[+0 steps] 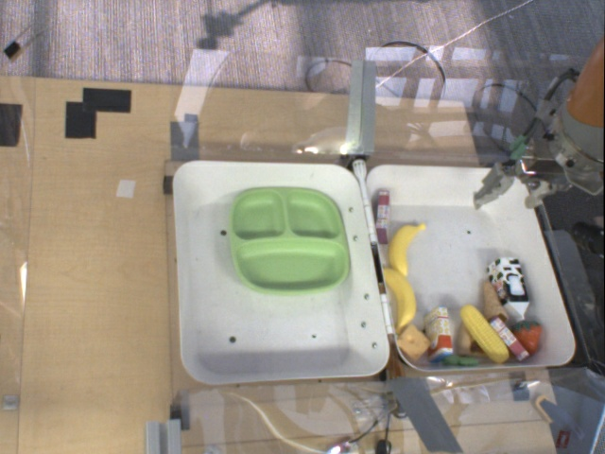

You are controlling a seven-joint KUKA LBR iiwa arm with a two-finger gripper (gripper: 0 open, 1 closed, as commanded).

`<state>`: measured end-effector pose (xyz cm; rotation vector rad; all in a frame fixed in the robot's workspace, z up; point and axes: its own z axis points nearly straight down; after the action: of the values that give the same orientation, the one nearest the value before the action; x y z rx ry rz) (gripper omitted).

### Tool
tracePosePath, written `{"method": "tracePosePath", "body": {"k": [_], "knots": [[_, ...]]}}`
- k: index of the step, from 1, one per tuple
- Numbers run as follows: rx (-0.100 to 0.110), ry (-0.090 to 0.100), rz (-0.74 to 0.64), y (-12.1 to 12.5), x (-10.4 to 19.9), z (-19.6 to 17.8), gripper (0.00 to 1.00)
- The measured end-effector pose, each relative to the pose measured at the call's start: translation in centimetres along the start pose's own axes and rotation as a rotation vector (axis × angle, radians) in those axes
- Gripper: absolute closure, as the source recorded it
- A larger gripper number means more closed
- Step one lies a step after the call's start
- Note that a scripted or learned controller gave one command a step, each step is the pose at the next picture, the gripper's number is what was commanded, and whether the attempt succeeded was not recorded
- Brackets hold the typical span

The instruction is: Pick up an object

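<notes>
My gripper (513, 187) hangs over the far right corner of the right bin (454, 206), fingers spread open with nothing between them. Below it in that bin lie a yellow banana (406, 244), a second banana (401, 296), a black-and-white cow toy (509, 280), a corn cob (483, 333), a small can (438, 328) and a red strawberry (530, 337). A slim red tube (382, 215) lies along the bin's left wall. All of them sit apart from the gripper, toward the near side.
The left bin (203, 282) bears a green divided plate (287, 238). A metal divider (360, 112) runs back from between the bins. Cables (416, 60) loop behind the right bin. The arm's orange band (588, 97) is at the right edge.
</notes>
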<state>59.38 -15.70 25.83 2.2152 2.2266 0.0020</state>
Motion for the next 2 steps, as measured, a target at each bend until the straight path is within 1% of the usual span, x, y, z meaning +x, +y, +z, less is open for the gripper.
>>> {"method": "tracePosePath", "body": {"k": [1, 2], "knots": [[-0.004, -0.001, -0.167, 7.6, 2.9, 7.1, 0.00], [-0.005, -0.001, -0.195, 3.6, 4.3, 16.5, 0.00]]}}
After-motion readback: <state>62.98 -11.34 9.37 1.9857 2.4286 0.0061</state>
